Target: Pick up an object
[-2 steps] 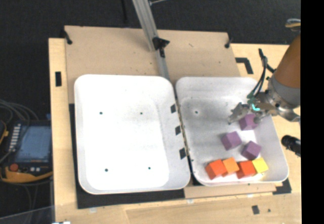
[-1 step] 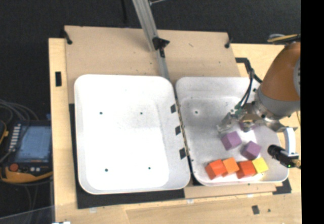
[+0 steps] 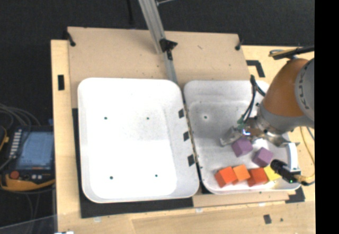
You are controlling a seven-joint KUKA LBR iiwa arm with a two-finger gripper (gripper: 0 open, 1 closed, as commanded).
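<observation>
Several small blocks lie in the right bin [image 3: 212, 100] near its front edge: a purple block [image 3: 242, 146], a second purple block [image 3: 262, 156], an orange block [image 3: 227, 176], a lighter orange block [image 3: 241, 172], a red-orange block [image 3: 258, 176] and a yellow block [image 3: 271, 174]. My gripper [image 3: 239, 135] hangs low over the right bin, just above and left of the first purple block. The wrist and orange band [image 3: 283, 95] rise behind it to the right.
The left bin [image 3: 132, 137] sits beside the right one, sharing a middle rim with black clips. A slanted metal pole [image 3: 151, 13] rises at the back. A pendant with a blue screen [image 3: 32, 151] lies off the bench to the left.
</observation>
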